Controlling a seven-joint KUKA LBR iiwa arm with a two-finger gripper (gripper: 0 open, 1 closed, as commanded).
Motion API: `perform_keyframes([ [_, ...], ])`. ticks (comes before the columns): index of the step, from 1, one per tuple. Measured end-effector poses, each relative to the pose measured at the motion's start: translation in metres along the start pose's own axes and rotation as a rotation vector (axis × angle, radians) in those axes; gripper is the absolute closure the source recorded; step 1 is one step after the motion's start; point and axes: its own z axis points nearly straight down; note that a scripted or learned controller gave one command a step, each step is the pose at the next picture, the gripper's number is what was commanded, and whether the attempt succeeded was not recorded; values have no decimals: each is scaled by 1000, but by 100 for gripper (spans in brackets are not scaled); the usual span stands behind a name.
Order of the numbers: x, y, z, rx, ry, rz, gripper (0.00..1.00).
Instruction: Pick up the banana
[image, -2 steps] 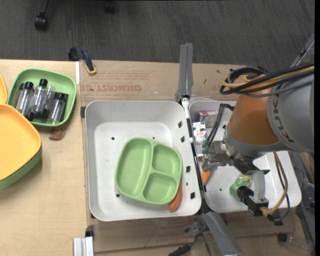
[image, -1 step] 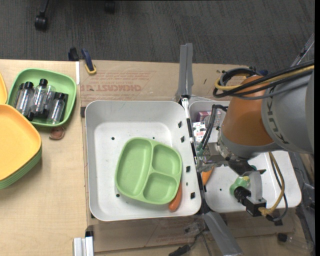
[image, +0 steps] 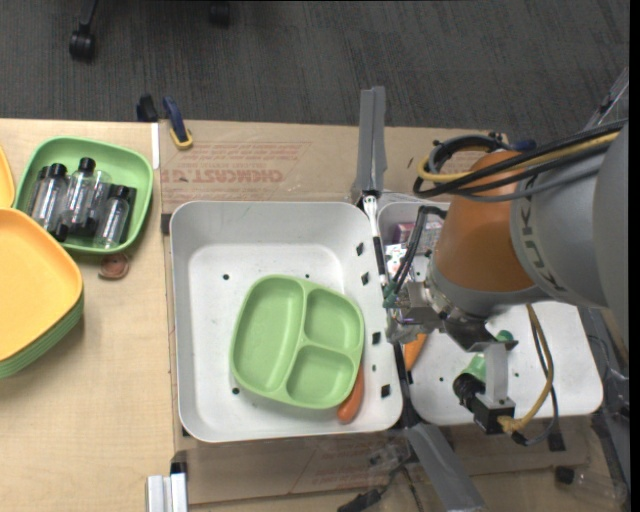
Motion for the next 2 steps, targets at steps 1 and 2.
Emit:
perform_keyframes([
  [1,-27,1,0,0,0,-8,100],
  [2,-6,0,0,1,0,-82,100],
])
